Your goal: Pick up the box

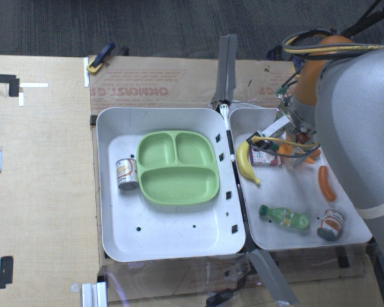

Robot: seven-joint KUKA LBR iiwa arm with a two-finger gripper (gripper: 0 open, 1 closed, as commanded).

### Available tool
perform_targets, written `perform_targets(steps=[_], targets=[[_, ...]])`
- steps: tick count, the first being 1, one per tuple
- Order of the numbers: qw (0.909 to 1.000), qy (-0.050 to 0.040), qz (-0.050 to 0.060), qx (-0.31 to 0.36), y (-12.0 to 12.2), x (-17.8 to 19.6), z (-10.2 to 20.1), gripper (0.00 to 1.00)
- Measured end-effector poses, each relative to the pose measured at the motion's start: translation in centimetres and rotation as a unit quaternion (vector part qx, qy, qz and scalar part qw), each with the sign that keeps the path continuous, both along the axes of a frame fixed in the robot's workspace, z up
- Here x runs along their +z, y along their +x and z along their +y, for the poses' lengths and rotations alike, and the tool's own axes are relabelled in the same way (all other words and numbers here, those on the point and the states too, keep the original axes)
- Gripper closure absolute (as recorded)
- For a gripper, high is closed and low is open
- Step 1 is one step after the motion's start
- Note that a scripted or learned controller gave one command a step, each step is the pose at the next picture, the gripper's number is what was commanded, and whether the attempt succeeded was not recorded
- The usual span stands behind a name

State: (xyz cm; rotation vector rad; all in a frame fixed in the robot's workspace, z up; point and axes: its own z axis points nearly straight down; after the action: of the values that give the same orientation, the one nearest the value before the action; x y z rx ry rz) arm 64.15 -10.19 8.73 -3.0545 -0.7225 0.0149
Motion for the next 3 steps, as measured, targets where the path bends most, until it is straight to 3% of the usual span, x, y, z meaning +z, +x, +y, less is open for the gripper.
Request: perform_targets(steps=[1,2,3], targets=[[0.9985,-0.0012,-0.002,-0.054,-0.3,15.9,-6.3,0.0],[0.9999,0.0,-0.001,-0.014,-2.8,1.7,-0.5,0.0],[0.9982,-0.0009,-0.002,-0.06,-1.3,12.5,-6.3,0.0]])
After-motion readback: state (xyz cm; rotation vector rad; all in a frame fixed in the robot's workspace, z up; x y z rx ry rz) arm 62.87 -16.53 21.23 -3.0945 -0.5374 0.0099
